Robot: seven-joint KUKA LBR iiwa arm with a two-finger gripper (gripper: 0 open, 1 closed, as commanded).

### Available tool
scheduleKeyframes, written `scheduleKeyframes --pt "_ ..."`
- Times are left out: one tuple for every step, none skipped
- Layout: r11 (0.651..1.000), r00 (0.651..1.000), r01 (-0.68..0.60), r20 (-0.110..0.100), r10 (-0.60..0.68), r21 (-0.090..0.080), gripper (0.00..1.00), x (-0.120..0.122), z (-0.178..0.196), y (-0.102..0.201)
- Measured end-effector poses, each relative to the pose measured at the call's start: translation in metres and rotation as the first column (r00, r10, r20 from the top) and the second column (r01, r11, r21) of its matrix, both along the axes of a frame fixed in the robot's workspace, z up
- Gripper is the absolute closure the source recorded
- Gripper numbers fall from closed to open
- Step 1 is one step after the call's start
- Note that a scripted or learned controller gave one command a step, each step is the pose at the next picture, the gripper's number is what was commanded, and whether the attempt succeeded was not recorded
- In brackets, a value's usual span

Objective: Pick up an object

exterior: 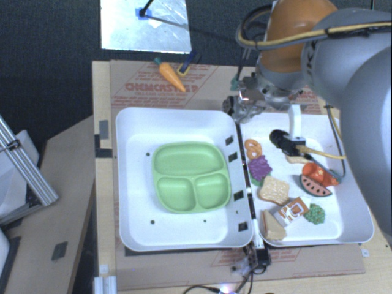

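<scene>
— Where to look for the gripper (240,112)?

— Upper middle of the frame, over the far rim where the left bin (131,146) and the right bin (350,218) meet. Spread or pressed together: cannot tell, too dark and blurred down at the tip. No sign of anything pinched.

— And something to pick up?

— Plenty, all in the right bin, mostly crowded along its left wall. Nearest by far: the pretzel (252,146), just below the gripper in the frame and a touch to the right. Next down the frame: the purple grapes (260,167), the toast (274,190), the small carton (292,209), then a pale wedge (272,229) at the bottom corner. Further right: the watermelon slice (315,187) and the broccoli (315,214).

— Long axis of the pretzel?

— Hard to call. Nearly round, perhaps a little longer from upper left to lower right. Probably a short drop toward the lower edge of the frame, with little turning of the wrist.

— Trouble?

— Sits near the bin's left wall, with the grapes just beside it below. Likely tight on both sides.

— Anything hidden?

— Upper right of the right bin, covered by the arm. Also a red piece (319,172) touching the watermelon slice, too small to name. Elsewhere: a green divided plate (190,176) in the left bin, and a carrot (171,76) outside both bins, toward the top of the frame.
</scene>
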State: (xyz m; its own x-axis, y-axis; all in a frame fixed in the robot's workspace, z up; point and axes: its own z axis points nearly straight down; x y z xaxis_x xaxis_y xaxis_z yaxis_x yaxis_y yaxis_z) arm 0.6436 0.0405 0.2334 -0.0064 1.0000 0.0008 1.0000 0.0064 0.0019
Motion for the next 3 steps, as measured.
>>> scheduleKeyframes --pt "1.0 1.0 0.001 0.001 -0.001 0.0 1.0 0.005 -0.001 0.01" --pt "1.0 1.0 0.005 0.002 -0.005 -0.001 1.0 0.013 -0.005 0.002" --pt "1.0 1.0 0.006 -0.001 -0.006 -0.002 1.0 0.0 -0.019 0.0"
